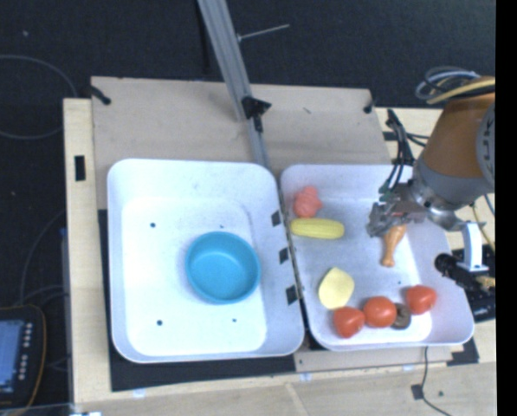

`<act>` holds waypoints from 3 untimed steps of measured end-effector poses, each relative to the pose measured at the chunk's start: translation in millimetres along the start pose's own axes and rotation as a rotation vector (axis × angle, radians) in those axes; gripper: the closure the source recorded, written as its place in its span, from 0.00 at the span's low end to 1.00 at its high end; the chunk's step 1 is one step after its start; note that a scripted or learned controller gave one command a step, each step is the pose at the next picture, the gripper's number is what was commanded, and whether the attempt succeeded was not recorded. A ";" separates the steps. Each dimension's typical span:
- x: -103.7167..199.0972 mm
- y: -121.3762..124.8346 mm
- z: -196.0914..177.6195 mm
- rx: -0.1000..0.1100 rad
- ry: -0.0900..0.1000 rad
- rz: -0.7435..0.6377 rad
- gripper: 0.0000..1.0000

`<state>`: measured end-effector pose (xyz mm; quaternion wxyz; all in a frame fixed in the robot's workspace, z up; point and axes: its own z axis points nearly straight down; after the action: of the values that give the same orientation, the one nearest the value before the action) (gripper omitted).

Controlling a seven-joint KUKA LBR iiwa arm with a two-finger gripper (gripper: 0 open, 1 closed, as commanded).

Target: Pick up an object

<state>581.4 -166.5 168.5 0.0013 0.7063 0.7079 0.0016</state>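
Carrot, small and orange, hangs tilted in the right bin, its upper end caught between the fingers of the gripper, which are closed on it; its lower tip points down toward the bin floor, and whether it touches the floor cannot be told. The top of the carrot is hidden by the fingers.

The arm (grey, with its orange band just above the wrist) comes in from the right and bends down over the bin's upper right part, covering that corner of the rim.

Left of the carrot lies a yellow banana, and just above that a pink lump too blurred to name. Lower down sits a pale yellow lemon. Along the bin's near edge are three red tomatoes in a loose row, with a small dark thing half hidden between the last two.

The left bin holds a blue bowl, upright, near its middle.

A grey metal rail slants down from the top edge to the gap between the bins. At the lower left corner a screen glows blue, cut off by the edge; no writing on it can be read.
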 end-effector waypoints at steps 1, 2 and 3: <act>1.0 -3.5 -65.6 -0.005 -0.001 -0.002 1.00; -0.2 -1.7 -122.4 -0.004 -0.001 -0.005 1.00; 49.2 -17.8 -123.8 0.003 0.001 -0.006 1.00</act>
<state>563.0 -117.4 292.2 -0.0002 0.7043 0.7099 0.0006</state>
